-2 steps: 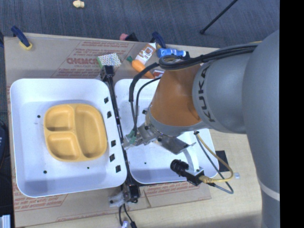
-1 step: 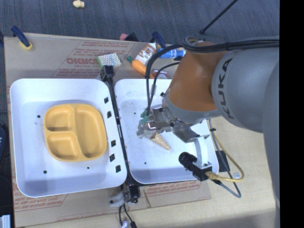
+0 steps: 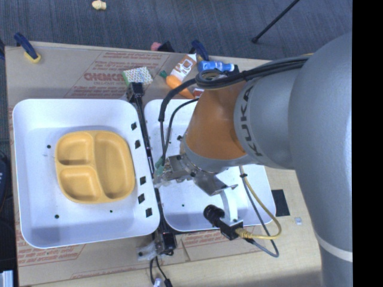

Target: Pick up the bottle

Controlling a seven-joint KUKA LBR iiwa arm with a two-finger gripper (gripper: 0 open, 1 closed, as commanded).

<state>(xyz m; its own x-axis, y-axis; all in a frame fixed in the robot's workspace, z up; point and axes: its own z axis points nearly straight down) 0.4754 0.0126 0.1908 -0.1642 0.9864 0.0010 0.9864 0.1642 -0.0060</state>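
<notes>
Two white bins side by side on the surface: left bin point(image 3: 24, 160) with a yellow divided tray point(image 3: 94, 165); right bin point(image 3: 197, 217) under the arm. Gripper point(image 3: 169, 171) low at its left wall, opening impossible to tell. Bottle point(image 3: 181, 71) lying outside, just beyond the right bin's far rim.

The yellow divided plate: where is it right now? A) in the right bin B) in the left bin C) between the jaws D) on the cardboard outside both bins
B: the yellow divided plate lies flat on the floor of the left bin, while the arm hangs over the right bin.
</notes>
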